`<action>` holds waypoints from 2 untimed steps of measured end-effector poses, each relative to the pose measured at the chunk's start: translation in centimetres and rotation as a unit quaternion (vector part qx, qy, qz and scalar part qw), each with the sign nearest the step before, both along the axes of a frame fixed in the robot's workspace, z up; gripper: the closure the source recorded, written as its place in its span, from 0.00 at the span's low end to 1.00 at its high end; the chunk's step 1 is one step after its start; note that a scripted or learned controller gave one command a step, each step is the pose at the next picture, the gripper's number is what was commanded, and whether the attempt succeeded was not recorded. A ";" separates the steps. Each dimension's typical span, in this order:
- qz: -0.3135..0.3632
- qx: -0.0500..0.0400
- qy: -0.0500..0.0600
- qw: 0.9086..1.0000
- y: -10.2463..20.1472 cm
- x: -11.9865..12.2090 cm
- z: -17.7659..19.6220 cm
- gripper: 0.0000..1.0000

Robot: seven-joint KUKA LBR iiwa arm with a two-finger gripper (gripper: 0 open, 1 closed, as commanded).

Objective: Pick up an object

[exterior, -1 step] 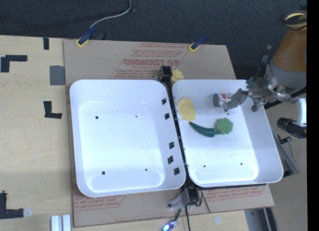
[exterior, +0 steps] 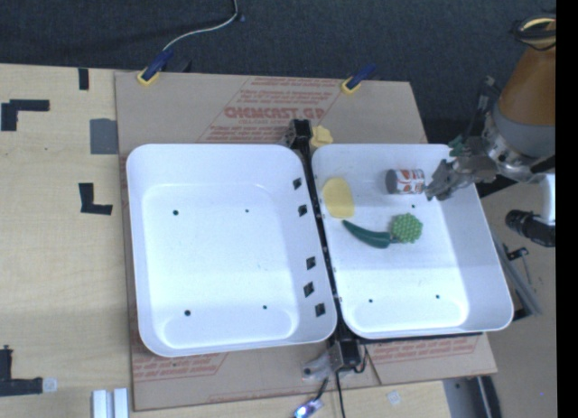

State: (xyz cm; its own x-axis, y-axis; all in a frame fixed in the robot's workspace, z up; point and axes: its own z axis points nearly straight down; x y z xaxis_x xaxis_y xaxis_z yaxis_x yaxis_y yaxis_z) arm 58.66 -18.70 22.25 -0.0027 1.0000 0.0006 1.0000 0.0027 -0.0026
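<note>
Over the right bin [exterior: 470, 254], the gripper [exterior: 444, 183] hovers beside a small can [exterior: 405, 181], seemingly approaching it; whether its fingers are wide or narrow I cannot tell.

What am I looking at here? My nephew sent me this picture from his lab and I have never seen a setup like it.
This is one camera fixed above a bench, looking down at a slant. The grey and orange machine at the right is a robot arm; its gripper is a two-finger claw for picking things up. It hangs over the right bin, close beside a small can lying on its side. That bin also holds a yellow piece, a dark green pepper-like piece and a light green knobbly ball. The left bin sits alongside. Nothing appears held yet.
</note>
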 end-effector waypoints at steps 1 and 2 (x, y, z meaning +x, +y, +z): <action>0.002 -0.002 -0.008 1.000 3.8 6.2 12.0 1.00; 0.002 0.000 0.001 1.000 10.8 8.2 3.3 1.00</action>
State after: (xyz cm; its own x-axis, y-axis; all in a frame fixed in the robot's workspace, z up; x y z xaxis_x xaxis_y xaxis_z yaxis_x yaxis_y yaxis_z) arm 66.87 -7.87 25.56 -0.0065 1.0000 0.0008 1.0000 0.0065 -0.0049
